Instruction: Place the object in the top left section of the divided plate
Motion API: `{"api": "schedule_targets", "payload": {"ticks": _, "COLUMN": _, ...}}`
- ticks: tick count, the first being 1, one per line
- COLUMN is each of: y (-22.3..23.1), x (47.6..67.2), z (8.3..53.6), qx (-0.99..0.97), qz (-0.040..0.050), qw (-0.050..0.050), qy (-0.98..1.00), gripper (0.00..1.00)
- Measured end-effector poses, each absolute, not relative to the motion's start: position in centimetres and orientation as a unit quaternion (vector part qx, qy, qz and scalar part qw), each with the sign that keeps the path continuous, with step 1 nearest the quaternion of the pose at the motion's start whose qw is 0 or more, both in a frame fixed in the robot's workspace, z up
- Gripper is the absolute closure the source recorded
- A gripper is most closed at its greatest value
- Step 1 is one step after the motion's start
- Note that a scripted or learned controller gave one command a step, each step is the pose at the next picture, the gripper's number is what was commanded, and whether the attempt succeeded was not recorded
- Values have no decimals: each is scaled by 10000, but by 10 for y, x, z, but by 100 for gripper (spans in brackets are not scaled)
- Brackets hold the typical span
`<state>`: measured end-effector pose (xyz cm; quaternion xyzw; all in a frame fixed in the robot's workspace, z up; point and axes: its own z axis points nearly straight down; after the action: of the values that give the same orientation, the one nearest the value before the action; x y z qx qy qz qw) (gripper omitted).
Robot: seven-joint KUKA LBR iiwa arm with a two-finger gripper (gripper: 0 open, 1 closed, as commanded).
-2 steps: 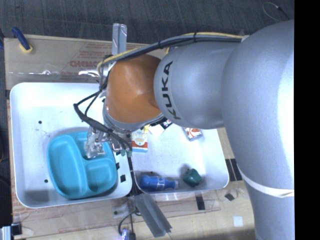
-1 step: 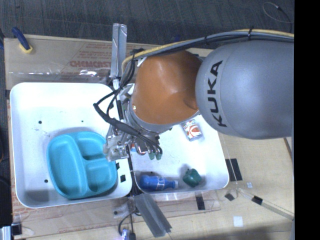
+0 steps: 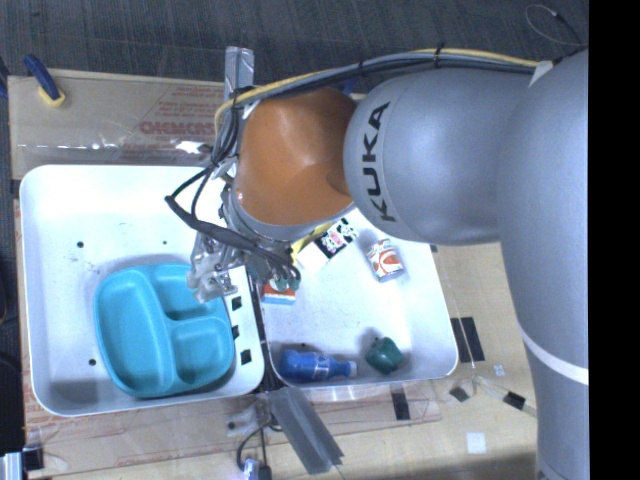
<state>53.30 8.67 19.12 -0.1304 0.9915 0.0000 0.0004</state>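
Observation:
A light blue divided plate (image 3: 112, 320) lies in the left white bin (image 3: 60, 208), towards its front. It has a long section on its left side and two smaller sections on its right. My gripper (image 3: 211, 272) hangs below the orange wrist band, over the plate's far right corner, close to the wall between the two bins. No object can be made out at the gripper; the wrist and cables hide much of it.
The right bin (image 3: 430, 308) holds a small orange and white item (image 3: 384, 259), a black and white item (image 3: 336, 238), an orange and green piece (image 3: 281, 288), a blue bottle (image 3: 314, 366) and a dark green object (image 3: 383, 353). The arm's bulk covers the right bin's far part.

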Motion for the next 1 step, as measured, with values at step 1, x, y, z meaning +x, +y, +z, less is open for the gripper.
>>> {"api": "schedule_targets", "payload": {"ticks": 1, "y": 115, "x": 500, "z": 114, "qx": -1332, "qz": 17, "qw": 137, "qy": 9910, "gripper": 100}}
